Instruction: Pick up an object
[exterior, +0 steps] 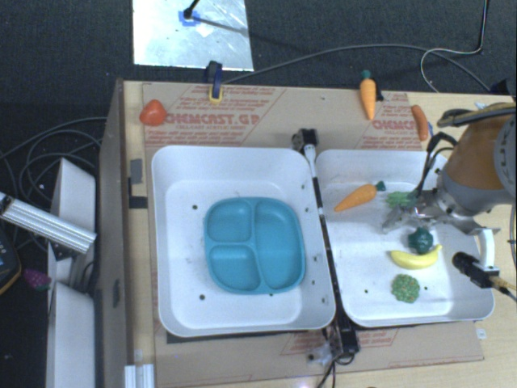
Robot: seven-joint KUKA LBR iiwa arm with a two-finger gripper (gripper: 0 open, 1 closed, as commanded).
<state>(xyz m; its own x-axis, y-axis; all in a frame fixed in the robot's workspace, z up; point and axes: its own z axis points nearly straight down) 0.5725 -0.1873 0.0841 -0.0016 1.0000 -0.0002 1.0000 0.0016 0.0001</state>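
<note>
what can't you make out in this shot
- Gripper, camera view: metal blur low over the right bin; grip state unreadable.
- Green item: partly behind the gripper, identity unclear.
- Dark teal item: too small to identify.
- Arm: cut off by the right edge.

blue tray [254,243] in left bin [174,217] | clamp [214,79] | foil sheet [194,23]

Two bins [182,217], one plate [254,243], three carrots [356,197], one banana [415,257].
</note>
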